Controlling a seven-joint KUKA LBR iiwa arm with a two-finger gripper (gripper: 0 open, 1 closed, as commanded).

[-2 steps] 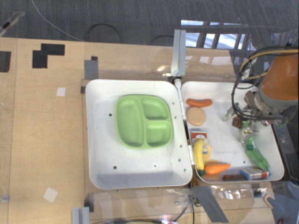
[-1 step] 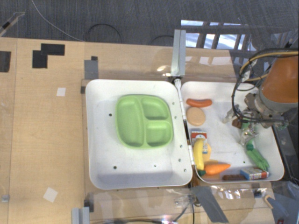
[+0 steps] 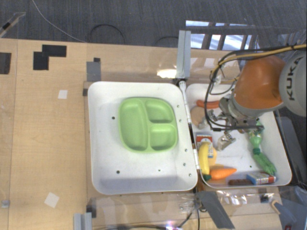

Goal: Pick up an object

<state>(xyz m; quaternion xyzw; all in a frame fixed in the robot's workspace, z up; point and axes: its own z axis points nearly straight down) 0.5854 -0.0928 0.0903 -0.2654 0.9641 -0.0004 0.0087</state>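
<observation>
the arm's orange band sits closest to the lens, high over the right bin and hiding much of it. below it the end effector hangs low in that bin, above bare floor just right of a banana; i cannot tell how its tips are set, and nothing is visibly held. the candidates crowd the bin: a carrot touching the banana's lower end, a green vegetable along the right wall, a small box at the near edge. the left bin holds a green divided plate, well apart. the risk, as i judge it: the tool closes on air between items, or clips the banana and shoves it against the bin wall, since the pieces lie packed together.
</observation>
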